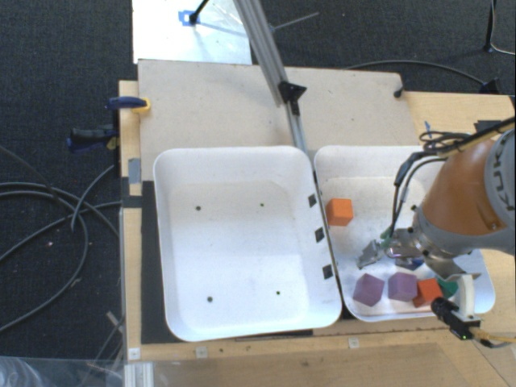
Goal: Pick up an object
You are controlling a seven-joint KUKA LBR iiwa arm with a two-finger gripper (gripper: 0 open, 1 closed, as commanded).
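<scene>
Dark carpet with loose cables surrounds the pale surface (242, 103), which carries two white bins. Inside the right bin (363, 176) an orange cube (340, 211) sits near the left wall, squarish with no clear long axis, its edges roughly parallel to the bin walls. Two purple blocks (368, 289) (401, 286) lie side by side near the front rim, the left one turned slightly. A red-orange piece (424, 292) just beside them is partly covered by the arm. The gripper (379, 252) hovers above the purple blocks; whether it is spread or closed cannot be told, and nothing is visibly held
</scene>
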